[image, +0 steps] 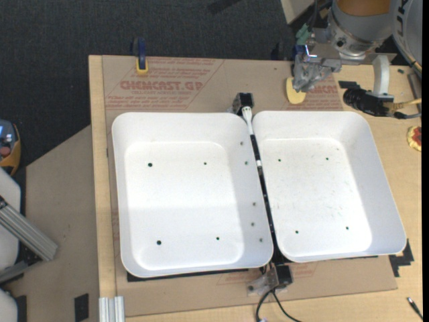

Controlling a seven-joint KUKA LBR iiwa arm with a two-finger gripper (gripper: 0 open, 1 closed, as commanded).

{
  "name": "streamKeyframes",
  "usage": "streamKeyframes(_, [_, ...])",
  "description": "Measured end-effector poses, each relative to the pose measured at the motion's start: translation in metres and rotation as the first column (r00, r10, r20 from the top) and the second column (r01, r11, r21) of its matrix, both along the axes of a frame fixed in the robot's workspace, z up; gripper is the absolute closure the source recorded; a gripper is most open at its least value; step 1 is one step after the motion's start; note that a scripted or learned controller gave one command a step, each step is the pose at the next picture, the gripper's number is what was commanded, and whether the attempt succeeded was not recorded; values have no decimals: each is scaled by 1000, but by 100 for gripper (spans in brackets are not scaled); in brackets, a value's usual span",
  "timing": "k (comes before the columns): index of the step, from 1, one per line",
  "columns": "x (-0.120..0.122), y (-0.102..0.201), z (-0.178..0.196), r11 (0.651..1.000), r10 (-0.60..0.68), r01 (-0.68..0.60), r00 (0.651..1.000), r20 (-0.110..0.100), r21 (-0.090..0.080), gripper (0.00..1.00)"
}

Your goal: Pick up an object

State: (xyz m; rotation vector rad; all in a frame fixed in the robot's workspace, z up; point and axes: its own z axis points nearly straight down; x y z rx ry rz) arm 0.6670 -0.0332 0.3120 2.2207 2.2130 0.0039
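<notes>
1. White left bin lies well left of and below your gripper.
2. Your right bin sits just below it.
3. Your gripper hovers beyond the bins, touching a small yellow object on the board; its grip can't be made out.

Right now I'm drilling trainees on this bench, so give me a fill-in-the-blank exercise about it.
1. The bench holds ___ white bins, the left bin beside the right bin.
2. The gripper hangs beyond the ___ bin's far rim.
3. The yellow object lies on the ___, outside both bins.
Missing: two; right; board
</notes>
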Motion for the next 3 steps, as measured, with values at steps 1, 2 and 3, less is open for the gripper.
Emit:
streamKeyframes(1, [-9,-105,30,1000,-6,6,1000,0,-4,100])
streamKeyframes(2, [-35,-73,-35,1000,5,-5,1000,-15,5,100])
streamKeyframes(3, [-48,-147,41,1000,-4,4,1000,4,-5,100])
